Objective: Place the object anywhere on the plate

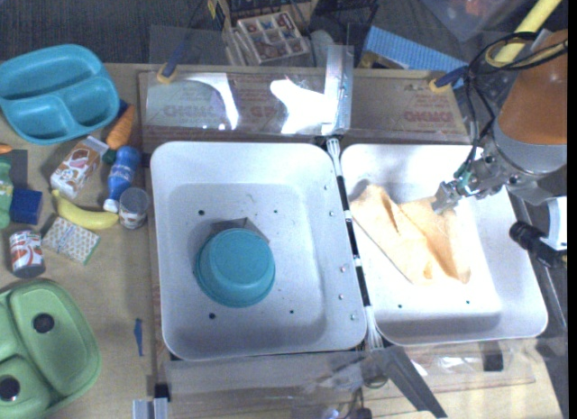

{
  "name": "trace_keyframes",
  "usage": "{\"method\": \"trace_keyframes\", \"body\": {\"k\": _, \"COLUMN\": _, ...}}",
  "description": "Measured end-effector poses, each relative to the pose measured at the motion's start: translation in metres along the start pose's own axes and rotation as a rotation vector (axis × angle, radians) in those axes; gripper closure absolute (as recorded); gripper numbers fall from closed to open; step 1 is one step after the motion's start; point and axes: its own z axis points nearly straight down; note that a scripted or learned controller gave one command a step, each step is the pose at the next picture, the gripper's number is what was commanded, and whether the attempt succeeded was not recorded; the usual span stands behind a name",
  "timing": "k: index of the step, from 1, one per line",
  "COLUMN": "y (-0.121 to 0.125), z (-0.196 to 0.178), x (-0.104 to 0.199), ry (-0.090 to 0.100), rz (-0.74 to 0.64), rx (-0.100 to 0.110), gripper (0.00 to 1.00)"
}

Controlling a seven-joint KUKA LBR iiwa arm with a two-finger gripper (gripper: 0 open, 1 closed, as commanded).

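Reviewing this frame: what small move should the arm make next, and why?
Probably lower slightly onto the tan cloth. The gripper sits at the cloth's upper edge in the right bin, while the blue plate lies in the left bin, so a grasp comes first.

Two shallow white bins sit side by side on the worktop point(117, 273). In the left bin point(180, 183) a teal plate point(235, 267) lies overturned, toward 7 o'clock of the bin's middle. In the right bin point(514, 309) a tan cloth point(415, 237) lies crumpled near the centre. The pincer point(448, 197) hangs at the cloth's 1 o'clock corner, touching or just above it. At the worktop's 9 o'clock side lie a banana point(86, 214), a can point(133, 205) and a blue divided tray point(59, 93).
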Motion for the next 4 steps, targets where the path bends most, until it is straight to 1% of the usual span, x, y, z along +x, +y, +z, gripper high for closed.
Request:
{"method": "trace_keyframes", "body": {"k": 1, "y": -0.023, "z": -0.012, "x": 0.084, "ry": 0.002, "rz": 0.018, "rx": 0.001, "gripper": 1.00}}
{"method": "trace_keyframes", "body": {"k": 2, "y": -0.060, "z": 0.005, "x": 0.148, "ry": 0.003, "rz": 0.358, "rx": 0.006, "gripper": 1.00}}
{"method": "trace_keyframes", "body": {"k": 3, "y": -0.033, "z": -0.015, "x": 0.210, "ry": 0.001, "rz": 0.041, "rx": 0.000, "gripper": 1.00}}
{"method": "trace_keyframes", "body": {"k": 4, "y": 0.064, "z": -0.009, "x": 0.244, "ry": 0.001, "rz": 0.026, "rx": 0.001, "gripper": 1.00}}
